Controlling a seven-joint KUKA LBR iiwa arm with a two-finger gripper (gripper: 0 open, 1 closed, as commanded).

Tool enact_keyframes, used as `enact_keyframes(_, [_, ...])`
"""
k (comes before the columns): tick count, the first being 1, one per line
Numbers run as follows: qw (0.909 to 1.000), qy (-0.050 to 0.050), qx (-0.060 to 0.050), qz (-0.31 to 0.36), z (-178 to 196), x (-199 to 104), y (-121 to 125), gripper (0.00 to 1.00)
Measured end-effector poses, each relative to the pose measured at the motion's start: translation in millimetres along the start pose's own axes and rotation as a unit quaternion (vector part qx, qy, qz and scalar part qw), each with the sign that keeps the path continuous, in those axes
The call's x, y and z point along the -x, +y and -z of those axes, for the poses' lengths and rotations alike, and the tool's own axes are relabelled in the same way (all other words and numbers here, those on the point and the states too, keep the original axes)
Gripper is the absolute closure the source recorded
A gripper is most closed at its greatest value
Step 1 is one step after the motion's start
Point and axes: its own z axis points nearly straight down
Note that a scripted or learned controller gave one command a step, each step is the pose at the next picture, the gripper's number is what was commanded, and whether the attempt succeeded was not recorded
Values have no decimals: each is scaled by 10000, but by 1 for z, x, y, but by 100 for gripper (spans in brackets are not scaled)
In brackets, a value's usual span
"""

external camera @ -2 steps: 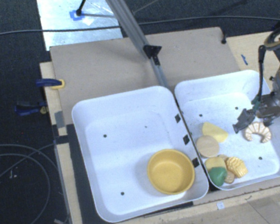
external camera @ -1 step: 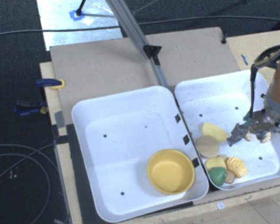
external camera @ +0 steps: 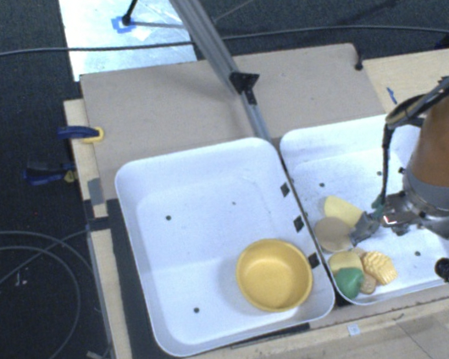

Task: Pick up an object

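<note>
Clutter fills the near left corner of the right bin [external camera: 389, 137]: a green piece [external camera: 349, 283], a ridged yellow piece [external camera: 379, 267], then a tan disc [external camera: 332, 233] and a pale yellow wedge [external camera: 342, 210]. The gripper [external camera: 367, 227] sits just right of the disc, which lies flat and round to its left. I cannot tell its finger state.

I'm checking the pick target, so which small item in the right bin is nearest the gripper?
The tan round piece beside the gripper; others lie farther off.
</note>
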Motion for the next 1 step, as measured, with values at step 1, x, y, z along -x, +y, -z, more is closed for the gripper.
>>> enact_keyframes(1, [10000, -4, 10, 1, -48, 0, 0, 0])
